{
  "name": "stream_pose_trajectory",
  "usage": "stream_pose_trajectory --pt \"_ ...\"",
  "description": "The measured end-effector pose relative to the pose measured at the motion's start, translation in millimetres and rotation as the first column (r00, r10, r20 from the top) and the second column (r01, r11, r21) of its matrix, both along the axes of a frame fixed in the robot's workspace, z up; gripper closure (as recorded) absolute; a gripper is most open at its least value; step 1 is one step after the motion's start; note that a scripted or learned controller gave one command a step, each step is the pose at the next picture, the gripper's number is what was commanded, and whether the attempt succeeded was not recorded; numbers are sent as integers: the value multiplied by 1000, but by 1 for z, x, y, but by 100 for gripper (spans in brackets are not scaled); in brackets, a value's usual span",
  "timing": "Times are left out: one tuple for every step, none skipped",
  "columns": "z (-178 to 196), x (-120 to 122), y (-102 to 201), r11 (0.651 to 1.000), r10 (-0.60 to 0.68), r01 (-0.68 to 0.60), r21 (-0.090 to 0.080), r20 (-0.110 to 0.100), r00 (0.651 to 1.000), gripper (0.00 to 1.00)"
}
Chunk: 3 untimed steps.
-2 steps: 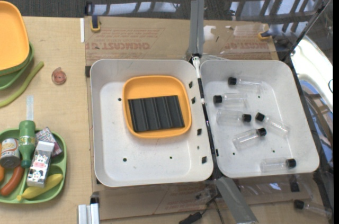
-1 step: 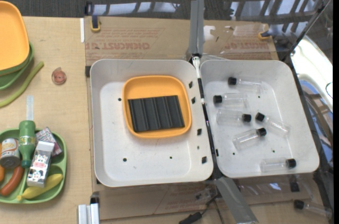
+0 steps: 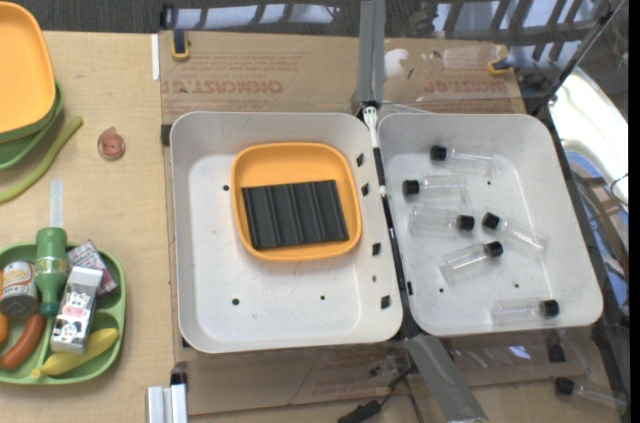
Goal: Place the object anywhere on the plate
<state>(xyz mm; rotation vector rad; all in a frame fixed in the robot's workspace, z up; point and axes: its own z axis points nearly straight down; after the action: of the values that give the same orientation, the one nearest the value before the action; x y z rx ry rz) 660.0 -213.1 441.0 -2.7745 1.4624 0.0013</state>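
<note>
The state of the gripper cannot be told from the camera view; treat its opening as unknown. Per the rig description, the arm enters from the view's right, so all positions below are given relative to the plate (image 3: 297, 156).

The plate is orange, carries a dark ribbed insert (image 3: 295, 214), and sits in the left bin (image 3: 210, 271). The candidate objects are the clear tubes with black caps, and all of them lie to the right of the plate, across the seam between the bins, in the right bin (image 3: 545, 201).

The nearest tube (image 3: 428, 186) lies just past the seam, its long axis roughly level and its cap end toward the plate. The slanted tube (image 3: 468, 259) lies further right and lower, its cap end up and away from the plate. The far tube (image 3: 520, 311) lies well apart from the plate, near the bin's lower right corner.

Judgement: the tubes lie on the arm's side of the plate, so the carry runs leftward over the seam.
</note>
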Motion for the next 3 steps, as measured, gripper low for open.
stream_pose_trajectory --pt "0 0 6 938 345 -345 -2 1 938 100" --pt "0 0 -3 792 610 -610 -2 3 792 100" --pt "0 0 -6 716 698 -698 -2 4 716 100"
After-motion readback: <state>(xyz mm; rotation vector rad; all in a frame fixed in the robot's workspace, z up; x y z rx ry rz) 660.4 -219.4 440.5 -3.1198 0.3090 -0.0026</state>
